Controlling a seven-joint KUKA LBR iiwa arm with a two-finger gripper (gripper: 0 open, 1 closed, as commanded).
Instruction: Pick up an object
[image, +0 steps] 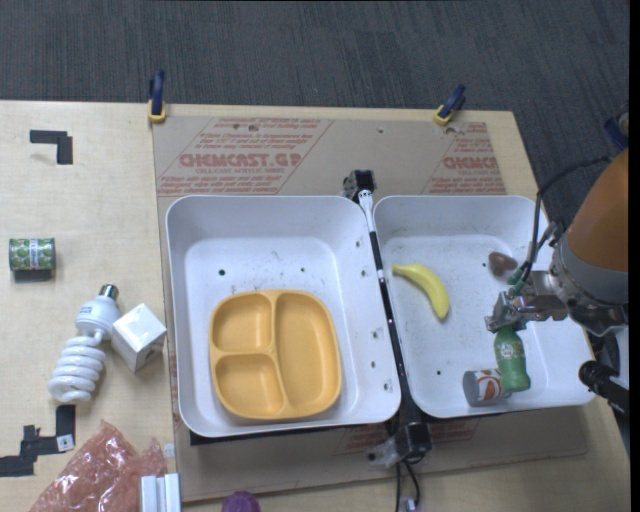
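Only readable stuff here is sitting on the brown cardboard-looking sheet (300, 150) lying under the two white bins: red print spelling "CHEMCAST" followed by what's looking like "G P", repeating in a block near the top left, and again, partly cut off by the bin, near the top right. Smaller red lines are running underneath but they're too blurry to make out. The small green can (31, 255) on the left, the green bottle (512, 362) and the little red-and-white can (484, 386) are all showing labels, but nothing legible is coming through.
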